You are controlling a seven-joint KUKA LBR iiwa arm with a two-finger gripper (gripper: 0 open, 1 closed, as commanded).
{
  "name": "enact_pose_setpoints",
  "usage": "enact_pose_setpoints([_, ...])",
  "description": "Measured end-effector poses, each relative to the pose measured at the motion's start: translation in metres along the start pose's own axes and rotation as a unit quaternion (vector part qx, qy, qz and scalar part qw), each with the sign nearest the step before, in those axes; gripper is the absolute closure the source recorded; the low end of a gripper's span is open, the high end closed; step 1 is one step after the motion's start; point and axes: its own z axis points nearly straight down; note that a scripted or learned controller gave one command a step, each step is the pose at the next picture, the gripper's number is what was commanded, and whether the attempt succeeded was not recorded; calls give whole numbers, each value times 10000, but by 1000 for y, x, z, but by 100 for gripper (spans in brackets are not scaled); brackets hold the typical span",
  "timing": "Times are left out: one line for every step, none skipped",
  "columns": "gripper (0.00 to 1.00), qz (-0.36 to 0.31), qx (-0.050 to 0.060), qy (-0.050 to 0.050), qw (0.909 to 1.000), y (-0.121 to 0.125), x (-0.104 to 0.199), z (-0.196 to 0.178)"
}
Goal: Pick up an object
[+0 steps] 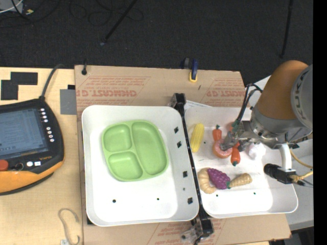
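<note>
The left white plastic bin [97, 188] holds a green three-compartment plastic tray [134, 150] at centre. In the right white bin [265, 200], the gripper [236, 139] sits over crowded toys; its grasp state I cannot tell. The pink ring-shaped toy [222, 150] lies at its seven o'clock, touching an orange carrot-like toy [235, 156], so a descent could nudge both aside.

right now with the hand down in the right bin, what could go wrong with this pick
1. The hand sits over a tight cluster: the pink ring and two small carrots lie close together, so it may nudge or grab several.
2. The carrot nearby could get pushed toward the corn.
</note>
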Motion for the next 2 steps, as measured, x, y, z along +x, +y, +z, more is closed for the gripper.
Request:
enact_pose_setpoints([100, 14, -3, -3, 10000, 1, -11, -55])
enact_pose_setpoints([100, 3, -1, 0, 10000, 1, -13, -84])
